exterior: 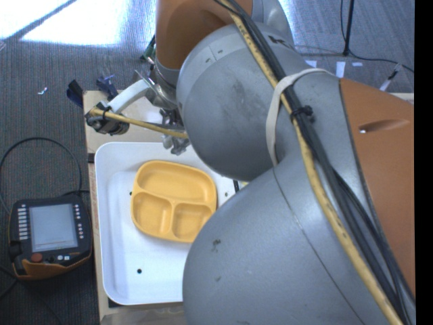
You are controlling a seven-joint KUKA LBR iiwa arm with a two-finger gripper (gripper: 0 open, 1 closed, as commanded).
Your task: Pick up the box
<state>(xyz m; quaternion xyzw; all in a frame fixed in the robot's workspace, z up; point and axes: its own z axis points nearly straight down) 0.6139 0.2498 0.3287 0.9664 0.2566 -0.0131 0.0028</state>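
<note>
Arm [284, 181] leans over the yellow tray [174, 200] in white bin [115, 249], prob reaching behind it; tool state: can't tell, box hidden.

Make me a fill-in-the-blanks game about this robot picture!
1. The plate with three sections is coloured ____.
2. The plate lies inside a white ____.
3. The screen gadget sits on the ____, left of the bin.
4. The robot arm is mostly ____ with orange parts.

Missing words: yellow; bin; floor; grey
</note>
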